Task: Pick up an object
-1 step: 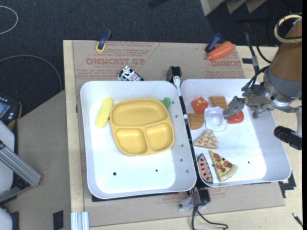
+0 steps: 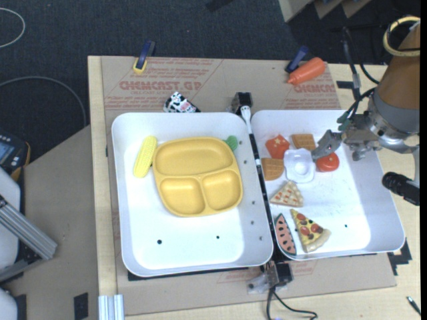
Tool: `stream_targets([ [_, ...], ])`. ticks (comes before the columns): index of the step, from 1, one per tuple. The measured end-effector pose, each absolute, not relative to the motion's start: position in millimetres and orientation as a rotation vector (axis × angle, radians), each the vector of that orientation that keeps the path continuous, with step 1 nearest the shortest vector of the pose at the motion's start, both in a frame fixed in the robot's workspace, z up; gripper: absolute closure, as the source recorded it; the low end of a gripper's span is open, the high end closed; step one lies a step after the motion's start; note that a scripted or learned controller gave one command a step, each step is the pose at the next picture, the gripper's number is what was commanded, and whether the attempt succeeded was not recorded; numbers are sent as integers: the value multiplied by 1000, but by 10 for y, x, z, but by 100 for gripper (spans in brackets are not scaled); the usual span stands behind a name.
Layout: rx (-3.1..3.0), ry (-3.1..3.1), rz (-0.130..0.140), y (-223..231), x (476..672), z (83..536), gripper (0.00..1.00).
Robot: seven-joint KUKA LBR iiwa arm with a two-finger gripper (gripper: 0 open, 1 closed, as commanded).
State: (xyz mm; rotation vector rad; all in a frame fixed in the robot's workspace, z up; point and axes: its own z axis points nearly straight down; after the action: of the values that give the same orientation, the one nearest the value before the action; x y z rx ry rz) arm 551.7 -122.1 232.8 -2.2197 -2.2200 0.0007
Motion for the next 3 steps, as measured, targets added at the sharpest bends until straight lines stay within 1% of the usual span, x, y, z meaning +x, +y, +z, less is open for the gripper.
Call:
stream_targets([
  [1, -2217, -2216, 5, -1226, 5467, 1891, 0],
  [3, -2217, -2217, 5, -1250, 5459, 1030, 0],
])
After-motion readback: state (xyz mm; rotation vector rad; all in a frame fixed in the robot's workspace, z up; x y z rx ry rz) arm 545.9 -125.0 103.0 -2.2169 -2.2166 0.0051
